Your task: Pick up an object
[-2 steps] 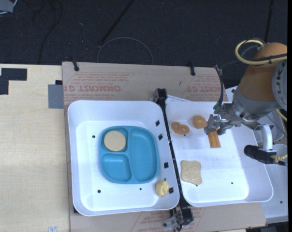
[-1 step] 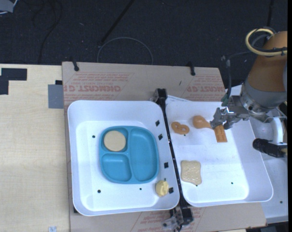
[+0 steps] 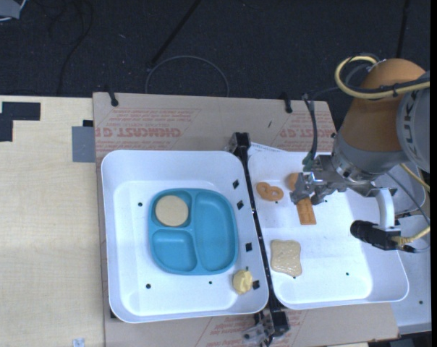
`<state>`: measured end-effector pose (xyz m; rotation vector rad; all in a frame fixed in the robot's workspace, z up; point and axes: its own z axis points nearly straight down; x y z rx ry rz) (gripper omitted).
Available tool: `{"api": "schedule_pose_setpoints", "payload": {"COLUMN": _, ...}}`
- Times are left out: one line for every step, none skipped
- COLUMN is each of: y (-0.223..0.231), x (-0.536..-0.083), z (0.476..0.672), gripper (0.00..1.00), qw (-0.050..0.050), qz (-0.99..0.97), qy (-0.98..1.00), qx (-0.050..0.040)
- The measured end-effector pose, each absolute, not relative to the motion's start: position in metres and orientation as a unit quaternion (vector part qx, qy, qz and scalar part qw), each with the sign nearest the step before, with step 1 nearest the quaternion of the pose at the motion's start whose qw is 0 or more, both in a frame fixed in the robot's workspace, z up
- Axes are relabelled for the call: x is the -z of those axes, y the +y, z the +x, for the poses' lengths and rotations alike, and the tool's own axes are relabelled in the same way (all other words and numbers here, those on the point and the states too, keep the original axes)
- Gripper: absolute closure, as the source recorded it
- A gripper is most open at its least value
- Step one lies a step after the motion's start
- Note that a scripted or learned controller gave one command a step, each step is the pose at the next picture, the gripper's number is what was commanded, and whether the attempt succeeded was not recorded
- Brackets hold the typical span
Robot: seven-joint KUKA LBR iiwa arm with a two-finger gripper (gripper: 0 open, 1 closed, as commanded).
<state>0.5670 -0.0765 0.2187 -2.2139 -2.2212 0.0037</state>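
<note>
In the camera view the pincer (image 3: 305, 192) is seen low in the right bin (image 3: 363, 284), over an orange stick (image 3: 306, 212); whether it is apart or together cannot be told. A pretzel (image 3: 270, 191) lies just to its left near the divider, a cracker (image 3: 286, 257) below. Bare floor is left to the lower right. In the left bin (image 3: 124, 295), well apart, sits a blue tray (image 3: 211, 233).

Robotics lab, grey and orange industrial arm (image 3: 381, 121) reaching over two shallow white plastic bins (image 3: 124, 186) on a pale wooden bench (image 3: 37, 230), printed cardboard sheet (image 3: 175, 125) beneath, loose black cables (image 3: 182, 67) on dark carpet (image 3: 132, 27) behind
</note>
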Motion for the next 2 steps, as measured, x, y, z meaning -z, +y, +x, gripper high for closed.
{"api": "schedule_pose_setpoints", "payload": {"y": -0.032, "x": -0.228, "z": 0.554, "gripper": 1.00, "qw": 0.002, "qz": -0.706, "qy": -0.708, "qx": -0.0009}}
{"api": "schedule_pose_setpoints", "payload": {"y": 0.014, "x": -0.218, "z": 0.536, "gripper": 1.00, "qw": 0.003, "qz": -0.706, "qy": -0.708, "qx": -0.0016}}
